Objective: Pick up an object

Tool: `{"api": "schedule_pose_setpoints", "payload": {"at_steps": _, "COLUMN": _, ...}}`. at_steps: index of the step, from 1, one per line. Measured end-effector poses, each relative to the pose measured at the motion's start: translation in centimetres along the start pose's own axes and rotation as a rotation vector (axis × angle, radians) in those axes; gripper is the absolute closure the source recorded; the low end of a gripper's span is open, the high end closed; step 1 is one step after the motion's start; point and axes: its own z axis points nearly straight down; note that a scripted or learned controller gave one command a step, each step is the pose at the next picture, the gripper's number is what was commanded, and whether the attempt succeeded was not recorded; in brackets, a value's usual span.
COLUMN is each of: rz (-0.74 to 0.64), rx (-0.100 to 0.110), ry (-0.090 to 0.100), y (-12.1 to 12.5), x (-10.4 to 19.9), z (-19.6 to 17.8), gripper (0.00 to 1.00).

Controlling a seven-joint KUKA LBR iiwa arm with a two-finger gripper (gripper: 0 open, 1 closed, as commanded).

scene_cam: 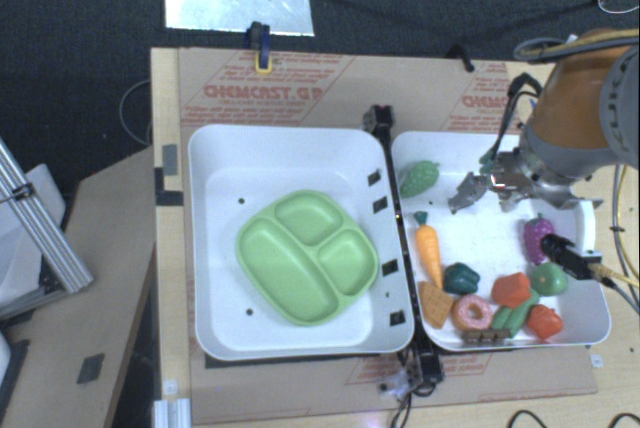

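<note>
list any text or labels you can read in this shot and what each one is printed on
"CHEMCAST GP", red print on the brown protective sheet under the bins, left of centre.
A second red print of the same look on that sheet near the arm, upper right; partly hidden and too blurred to read for sure.
Nothing readable on the white bins, the green divided plate or the toy foods.

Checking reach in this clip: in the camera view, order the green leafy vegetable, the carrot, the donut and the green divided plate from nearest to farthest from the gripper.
From the gripper:
1. Green leafy vegetable, to its left, right bin's top-left corner.
2. Carrot, below-left.
3. Donut, near the front edge.
4. Green divided plate, in the left bin.
</note>
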Motion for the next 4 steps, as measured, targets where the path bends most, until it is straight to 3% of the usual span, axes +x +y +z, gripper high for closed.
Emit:
{"api": "schedule_pose_setpoints", "payload": {"at_steps": 2, "rz": -0.001, "rx": -0.001, "ry": 0.0, "y": -0.5, "x": -0.2, "z": 8.0, "gripper": 0.0}}
{"api": "schedule_pose_setpoints", "payload": {"at_steps": 3, "rz": -0.001, "rx": -0.006, "ry": 0.0, "y": -0.4, "x": -0.2, "z": 6.8, "gripper": 1.0}}
{"api": "schedule_pose_setpoints", "payload": {"at_steps": 4, "rz": -0.004, "rx": -0.008, "ry": -0.001, "y": 0.2, "x": 0.4, "z": 2.1, "gripper": 1.0}}
